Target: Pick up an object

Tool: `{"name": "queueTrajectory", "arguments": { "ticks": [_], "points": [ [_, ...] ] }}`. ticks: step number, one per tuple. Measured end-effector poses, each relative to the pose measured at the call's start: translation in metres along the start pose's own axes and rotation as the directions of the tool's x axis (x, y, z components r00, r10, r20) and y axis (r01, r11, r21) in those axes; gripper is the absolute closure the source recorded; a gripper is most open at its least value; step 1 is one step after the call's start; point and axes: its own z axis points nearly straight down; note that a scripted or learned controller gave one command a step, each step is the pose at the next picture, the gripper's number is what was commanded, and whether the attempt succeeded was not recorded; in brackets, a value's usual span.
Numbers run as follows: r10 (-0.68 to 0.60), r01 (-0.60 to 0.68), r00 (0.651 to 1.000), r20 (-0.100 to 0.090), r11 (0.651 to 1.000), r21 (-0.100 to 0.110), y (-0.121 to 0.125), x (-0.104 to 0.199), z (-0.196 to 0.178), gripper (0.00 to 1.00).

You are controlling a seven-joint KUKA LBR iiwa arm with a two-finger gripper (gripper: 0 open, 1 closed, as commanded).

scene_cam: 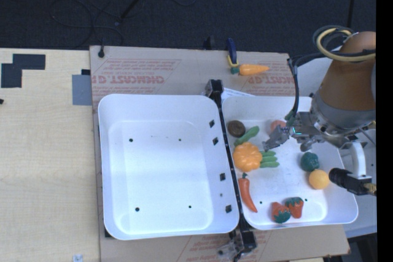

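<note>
Arm point(347, 80) hides right bin's point(344, 218) far corner; gripper point(279, 139) indistinct.

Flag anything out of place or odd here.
One carrot lies outside the bins, on the cardboard behind the right bin, next to a blue clip. The other toy foods sit inside the right bin. Nothing looks spilled or damaged.

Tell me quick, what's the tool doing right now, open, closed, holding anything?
Tool: over the right bin, above the toy food; open or closed cannot be told.
</note>
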Motion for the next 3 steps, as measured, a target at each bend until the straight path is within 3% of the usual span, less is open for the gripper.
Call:
{"name": "queueTrajectory", "arguments": {
  "ticks": [1,2,3],
  "points": [
    [0.003,-0.003,1.0,0.0,1.0,0.0,0.028,-0.01,0.112,0.0],
    [0.0,0.0,1.0,0.0,1.0,0.0,0.01,-0.013,0.133,0.0],
    [0.0,0.0,1.0,0.001,1.0,-0.002,0.019,-0.006,0.133,0.0]
  ]
}}
